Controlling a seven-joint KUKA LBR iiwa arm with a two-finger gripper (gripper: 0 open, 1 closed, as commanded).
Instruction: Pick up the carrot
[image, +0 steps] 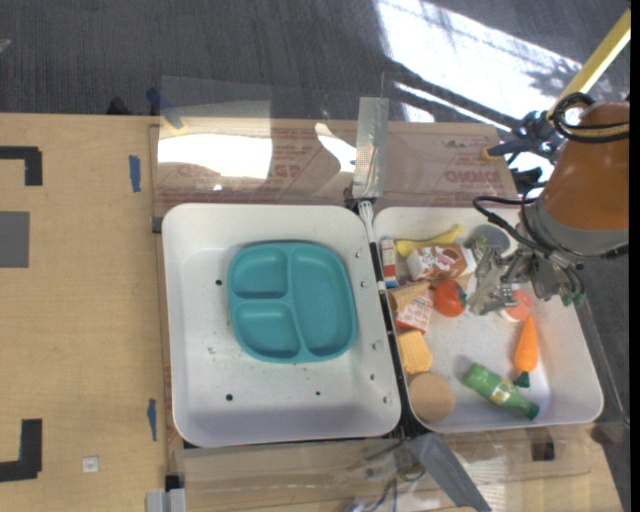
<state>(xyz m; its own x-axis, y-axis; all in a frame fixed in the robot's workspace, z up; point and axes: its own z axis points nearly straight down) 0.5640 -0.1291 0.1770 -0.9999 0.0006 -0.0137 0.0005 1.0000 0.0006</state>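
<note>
Camera view: the gripper (497, 285) hangs low over the upper middle of the right bin (580, 400), reaching in from the right under the arm's orange band (590, 170). Whether it is open or closed cannot be told, and no object is seen in its grasp. The carrot (526, 345) lies on the bin floor just below and to the right of the gripper, apart from it, orange body uppermost and green top pointing down. A green bottle (499, 390) lies just below-left of the carrot. A red tomato (449, 299) sits just left of the gripper. The left bin (190, 330) holds a teal divided plate (293, 300).
</note>
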